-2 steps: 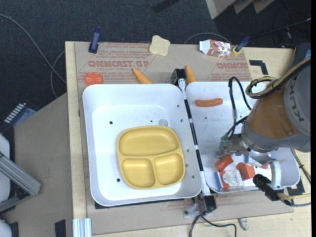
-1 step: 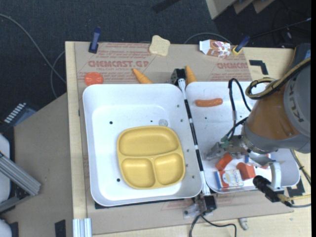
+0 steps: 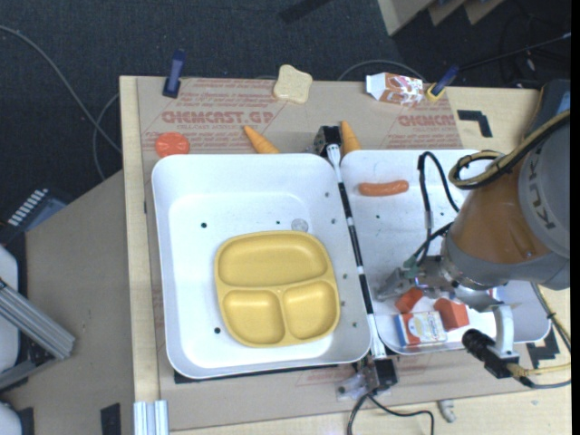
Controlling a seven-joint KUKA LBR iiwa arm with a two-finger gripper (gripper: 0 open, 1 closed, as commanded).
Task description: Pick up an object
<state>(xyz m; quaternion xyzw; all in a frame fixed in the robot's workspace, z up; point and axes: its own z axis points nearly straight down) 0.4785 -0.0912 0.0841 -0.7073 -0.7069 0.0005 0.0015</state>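
Note:
My gripper [image 3: 405, 285] is low over the front of the right bin [image 3: 390, 234], below the orange band of the arm [image 3: 494, 229]. A small red piece [image 3: 409, 301] lies right under it, whether touching I cannot tell. Just in front lies a white carton with a red and blue label [image 3: 423, 328], and a red block [image 3: 451, 314] rests beside it. A sausage [image 3: 383, 188] lies alone at the back of the right bin. In the left bin [image 3: 181, 234] sits a yellow divided plate [image 3: 276, 285].
Behind the bins, on the cardboard, lie a bread slice [image 3: 292, 82], two carrots [image 3: 260, 140] [image 3: 349, 138], a red disc [image 3: 170, 144], a blue clip [image 3: 173, 72] and a small printed carton [image 3: 396, 88]. Black cables [image 3: 433, 175] loop over the right bin.

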